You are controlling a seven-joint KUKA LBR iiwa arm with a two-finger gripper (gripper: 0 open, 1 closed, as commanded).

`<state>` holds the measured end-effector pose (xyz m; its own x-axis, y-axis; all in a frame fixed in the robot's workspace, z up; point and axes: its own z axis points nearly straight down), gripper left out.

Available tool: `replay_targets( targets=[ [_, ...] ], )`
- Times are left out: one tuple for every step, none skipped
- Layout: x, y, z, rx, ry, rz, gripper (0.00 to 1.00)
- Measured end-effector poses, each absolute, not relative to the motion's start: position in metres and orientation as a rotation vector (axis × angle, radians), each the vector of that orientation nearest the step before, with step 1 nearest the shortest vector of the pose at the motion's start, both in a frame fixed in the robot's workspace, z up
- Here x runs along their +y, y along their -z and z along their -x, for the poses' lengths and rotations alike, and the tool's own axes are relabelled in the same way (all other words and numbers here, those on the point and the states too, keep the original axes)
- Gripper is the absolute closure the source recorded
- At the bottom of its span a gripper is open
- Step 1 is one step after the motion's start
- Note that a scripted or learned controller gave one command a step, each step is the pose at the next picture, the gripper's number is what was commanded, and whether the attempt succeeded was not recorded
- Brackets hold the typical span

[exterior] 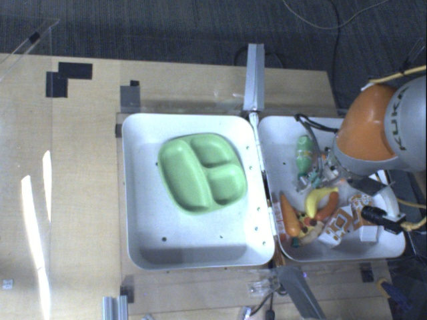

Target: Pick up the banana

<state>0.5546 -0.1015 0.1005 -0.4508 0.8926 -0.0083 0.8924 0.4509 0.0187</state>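
The yellow banana [318, 199] lies curved in the middle of the right bin [393, 248], among other items. My gripper [320, 177] hangs just above the banana's upper end, below the orange band of the arm [364, 123]. Clutter and the wrist hide whether it touches the banana.
An orange carrot [289, 215] lies left of the banana, a reddish item [327, 209] to its right and a green bottle [304, 151] behind it. Printed packets [341, 223] sit at the front right. The left bin [140, 245] holds a green divided plate [203, 171].
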Motion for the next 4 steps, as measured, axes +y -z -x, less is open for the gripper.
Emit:
replay_targets(
  targets=[
    [-0.102,-0.100,-0.554,2.662,-0.018,-1.638,0.00],
    [-0.101,-0.092,-0.530,2.743,-0.014,-1.481,0.00],
    [-0.099,-0.101,-0.531,2.745,-0.020,-1.482,1.00],
    [-0.138,-0.165,-0.505,2.784,-0.003,-1.438,1.00]
  ],
)
